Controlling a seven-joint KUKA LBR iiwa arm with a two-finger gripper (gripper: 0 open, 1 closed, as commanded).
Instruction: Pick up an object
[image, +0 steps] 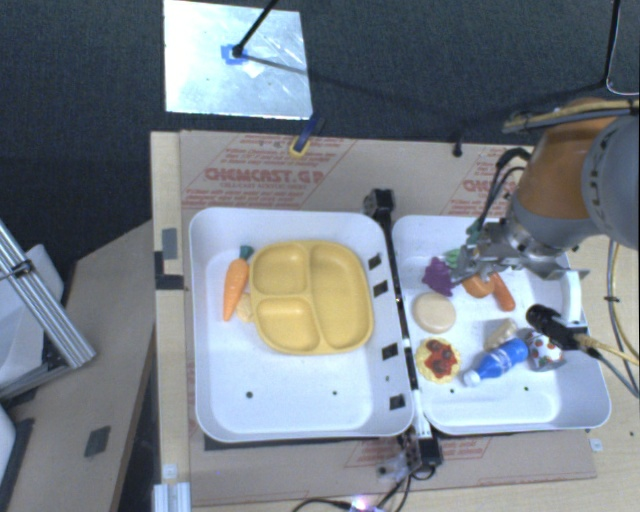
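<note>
Gripper (470, 262) low in right white bin (580, 405), finger opening indiscernible. Nearest: purple plastic grape cluster (437, 274), orange toy sausage (489, 288) just beside. Centre over one item; avoid straddling both.

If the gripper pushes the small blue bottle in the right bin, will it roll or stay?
The blue bottle lies on its side and looks round, so it would probably roll. It looks like light plastic, likely smooth and a bit slippery to pinch.
</note>
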